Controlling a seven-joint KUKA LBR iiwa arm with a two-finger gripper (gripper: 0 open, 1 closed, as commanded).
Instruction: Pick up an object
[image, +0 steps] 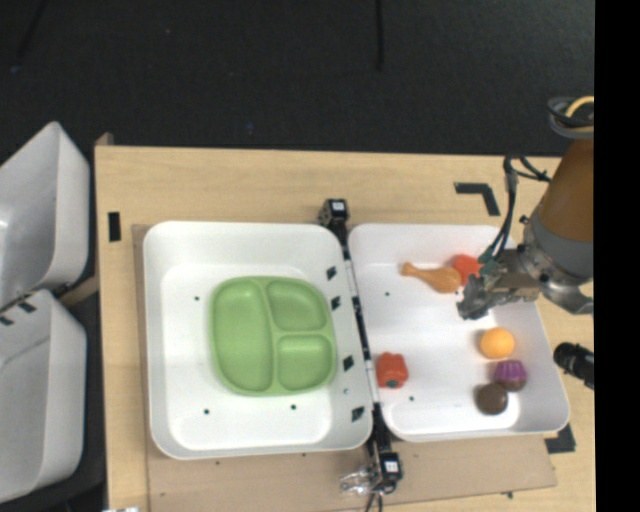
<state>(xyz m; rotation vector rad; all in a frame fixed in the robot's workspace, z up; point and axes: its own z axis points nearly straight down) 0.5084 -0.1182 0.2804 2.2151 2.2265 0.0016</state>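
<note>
Arm (572, 205) enters from the right edge of the frame, orange band above the wrist. Pincer (472, 303) sits low over the upper part of the right bin (430, 415). Can't tell its state: dark and small at this angle.

Right bin contents:
- drumstick-shaped toy (430, 274), upper middle, just left of the pincer
- red-orange piece (465, 266), touching the drumstick's right end and right at the pincer; contact unclear
- orange ball (497, 343), below the pincer, apart from it
- purple item (511, 373), just under the ball
- brown round item (490, 398), lower right, beside the purple one
- red pepper-like toy (391, 370), at the bin's left wall, lower middle

Left bin (180, 420): green divided plate (272, 334), centre, lying flat.

Both bins sit side by side on the bench (250, 185).
</note>
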